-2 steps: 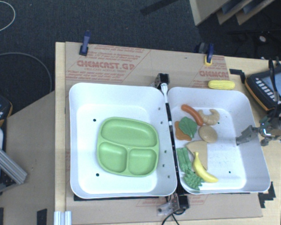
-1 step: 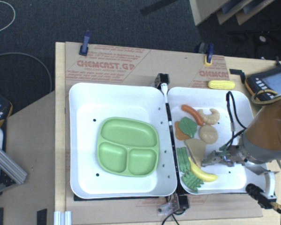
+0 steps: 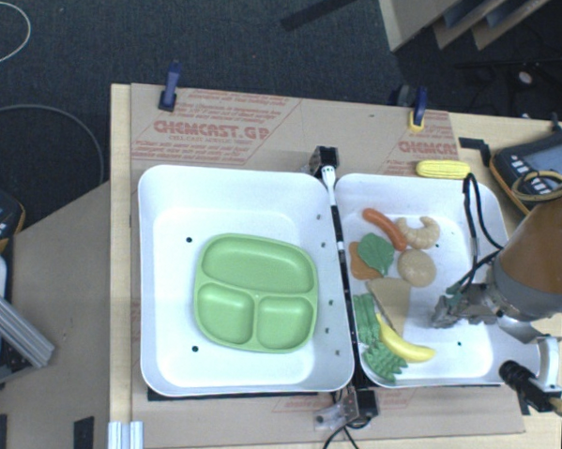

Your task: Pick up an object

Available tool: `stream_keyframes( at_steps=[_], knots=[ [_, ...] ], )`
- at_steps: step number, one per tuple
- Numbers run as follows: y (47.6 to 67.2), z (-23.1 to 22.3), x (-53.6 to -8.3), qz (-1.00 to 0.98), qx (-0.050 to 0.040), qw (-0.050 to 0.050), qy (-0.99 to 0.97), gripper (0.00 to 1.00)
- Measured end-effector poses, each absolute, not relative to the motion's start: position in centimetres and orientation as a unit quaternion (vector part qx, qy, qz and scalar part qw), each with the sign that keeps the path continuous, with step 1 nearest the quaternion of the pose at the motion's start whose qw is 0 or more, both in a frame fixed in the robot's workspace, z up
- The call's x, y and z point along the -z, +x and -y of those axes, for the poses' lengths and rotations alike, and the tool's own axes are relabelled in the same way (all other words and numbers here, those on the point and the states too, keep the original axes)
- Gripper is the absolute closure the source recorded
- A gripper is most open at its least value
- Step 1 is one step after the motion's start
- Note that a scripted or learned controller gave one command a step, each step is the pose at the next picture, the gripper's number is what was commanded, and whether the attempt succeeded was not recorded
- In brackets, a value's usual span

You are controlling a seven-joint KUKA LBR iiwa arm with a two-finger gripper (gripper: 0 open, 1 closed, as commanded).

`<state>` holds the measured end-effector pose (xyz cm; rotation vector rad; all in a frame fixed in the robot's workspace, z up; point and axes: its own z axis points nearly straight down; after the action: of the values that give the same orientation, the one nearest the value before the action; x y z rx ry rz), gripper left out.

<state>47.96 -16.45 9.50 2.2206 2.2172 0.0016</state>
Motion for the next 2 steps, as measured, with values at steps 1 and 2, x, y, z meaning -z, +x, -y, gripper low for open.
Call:
stream_keyframes(
  at_steps=[1, 2],
  knots=[
    [48.9, 9.1, -26.1, -0.711, -0.0069, 0.007, 0.703, 1.00],
    [47.8, 2.3, -21.1, -0.710, 0.0009, -0.004, 0.705, 1.00]
  ],
)
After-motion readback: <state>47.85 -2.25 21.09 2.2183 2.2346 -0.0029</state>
